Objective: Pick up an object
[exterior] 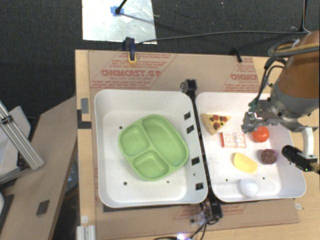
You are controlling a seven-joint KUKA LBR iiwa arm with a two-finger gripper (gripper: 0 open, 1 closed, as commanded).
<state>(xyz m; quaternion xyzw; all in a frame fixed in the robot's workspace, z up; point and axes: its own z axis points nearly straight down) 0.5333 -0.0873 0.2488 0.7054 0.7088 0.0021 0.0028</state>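
In the right-hand shallow white bin (292,186), a small round red tomato-like ball (260,134) lies near the far right side. My claw (251,120) hangs just above and left of it, close to touching; I cannot tell how my claw is set or whether it grips anything. Left of the ball sits a small red-and-white checked flat card (233,140), and beyond that a toy pizza wedge (215,122). Nearer the camera lie a yellow lemon-shaped piece (244,162), a dark maroon round lump (268,156) and a white rounded object (249,187). The left white bin (107,134) holds a green three-compartment plastic plate (153,147).
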